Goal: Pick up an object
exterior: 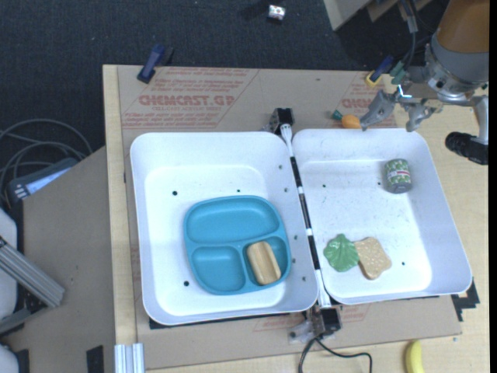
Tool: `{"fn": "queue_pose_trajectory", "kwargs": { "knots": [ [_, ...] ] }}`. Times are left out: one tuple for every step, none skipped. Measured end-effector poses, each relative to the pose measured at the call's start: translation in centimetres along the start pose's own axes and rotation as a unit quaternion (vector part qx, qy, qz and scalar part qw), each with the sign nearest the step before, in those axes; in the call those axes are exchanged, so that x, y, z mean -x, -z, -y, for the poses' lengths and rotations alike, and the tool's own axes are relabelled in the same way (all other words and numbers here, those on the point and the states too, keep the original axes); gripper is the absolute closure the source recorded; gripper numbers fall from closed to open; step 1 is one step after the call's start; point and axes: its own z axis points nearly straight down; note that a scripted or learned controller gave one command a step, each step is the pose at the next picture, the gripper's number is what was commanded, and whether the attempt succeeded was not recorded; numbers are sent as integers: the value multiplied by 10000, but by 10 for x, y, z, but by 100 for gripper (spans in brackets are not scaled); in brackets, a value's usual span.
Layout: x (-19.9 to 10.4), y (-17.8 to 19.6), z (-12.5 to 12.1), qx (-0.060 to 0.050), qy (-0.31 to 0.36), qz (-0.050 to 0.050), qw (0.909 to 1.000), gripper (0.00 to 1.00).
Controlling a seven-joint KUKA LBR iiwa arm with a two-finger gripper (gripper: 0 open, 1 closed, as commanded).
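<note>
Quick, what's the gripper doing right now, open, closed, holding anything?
Gripper: open, fingers spread, nothing between them. It hangs above the far rim of the right bin.

The arm (466,22) is cut off by the top and right edges. A yellow object (414,357) runs off the bottom edge. The label on the small can (398,176) is too small to read.
</note>
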Motion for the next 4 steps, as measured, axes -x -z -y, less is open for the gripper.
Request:
{"fn": "queue_pose_trajectory", "kwargs": {
  "knots": [
    [50,-116,38,-2,-5,3,10000,0],
    [78,-162,-9,101,3,54,9999,0],
    [41,-168,-29,181,25,46,9998,0],
    [62,-178,-23,69,16,20,10000,0]
  ]
}}
